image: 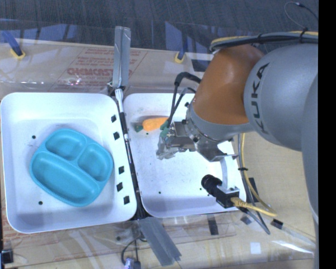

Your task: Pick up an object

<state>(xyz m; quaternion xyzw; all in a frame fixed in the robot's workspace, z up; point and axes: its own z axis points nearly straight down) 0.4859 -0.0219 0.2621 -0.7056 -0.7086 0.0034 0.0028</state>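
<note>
A small orange carrot-shaped toy with a green stub at its left end lies on its side in the right-hand shallow white plastic bin, near the bin's far wall and just right of the divider between the two bins. The claw of the grey arm with the orange band is seen low over the same bin, just below and slightly right of the carrot; whether it touches the toy cannot be told, nor can its state, since the wrist hides much of it. Nothing is seen held.

The carrot is judged to be light, probably moulded plastic or foam, smooth and somewhat slippery, tapered and liable to roll or squirt out under a pinch. A hold across its thicker middle, square to its long axis, is judged the safest. A blue three-compartment plastic tray rests in the left-hand white bin.
</note>
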